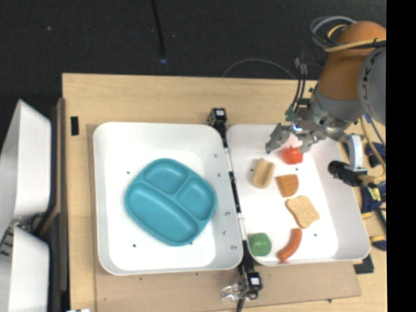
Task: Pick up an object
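My gripper [290,142] hangs over the back of the right bin [338,239], fingers spread open. A small red object [292,155] lies just below its fingertips, not gripped. Further forward in the same bin lie a tan bread roll [262,173], an orange-brown piece [287,185], a toast slice [303,211], a green round item [260,244] and an orange-red sausage [290,246].
The left bin [107,174] holds a blue sectioned plate [170,201]. A divider with black clamps [217,116] runs between the bins. White boxes [26,168] stand off the bench at the left.
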{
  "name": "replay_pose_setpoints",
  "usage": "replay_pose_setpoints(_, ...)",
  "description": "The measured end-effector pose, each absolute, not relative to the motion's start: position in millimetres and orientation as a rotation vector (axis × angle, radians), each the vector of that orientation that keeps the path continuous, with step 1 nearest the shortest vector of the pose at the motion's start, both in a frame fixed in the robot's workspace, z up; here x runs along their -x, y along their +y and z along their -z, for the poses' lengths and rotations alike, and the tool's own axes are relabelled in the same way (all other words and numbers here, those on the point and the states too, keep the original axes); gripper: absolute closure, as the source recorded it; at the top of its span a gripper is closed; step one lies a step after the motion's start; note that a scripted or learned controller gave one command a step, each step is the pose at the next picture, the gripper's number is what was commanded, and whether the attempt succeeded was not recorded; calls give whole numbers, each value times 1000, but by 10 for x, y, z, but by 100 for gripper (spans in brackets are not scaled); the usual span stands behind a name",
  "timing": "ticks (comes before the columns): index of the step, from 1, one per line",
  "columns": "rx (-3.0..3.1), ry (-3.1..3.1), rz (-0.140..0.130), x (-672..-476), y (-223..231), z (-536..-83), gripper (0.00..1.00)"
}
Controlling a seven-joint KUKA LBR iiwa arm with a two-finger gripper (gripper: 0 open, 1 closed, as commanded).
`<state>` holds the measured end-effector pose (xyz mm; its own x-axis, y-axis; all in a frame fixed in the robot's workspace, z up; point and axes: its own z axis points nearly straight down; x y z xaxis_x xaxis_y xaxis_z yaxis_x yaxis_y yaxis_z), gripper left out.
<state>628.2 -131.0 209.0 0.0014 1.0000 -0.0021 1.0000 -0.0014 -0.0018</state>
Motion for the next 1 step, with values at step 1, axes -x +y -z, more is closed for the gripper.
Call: replay_pose_setpoints(1, -2227, 2217, 6, -6336, -1321, -1476, 0)
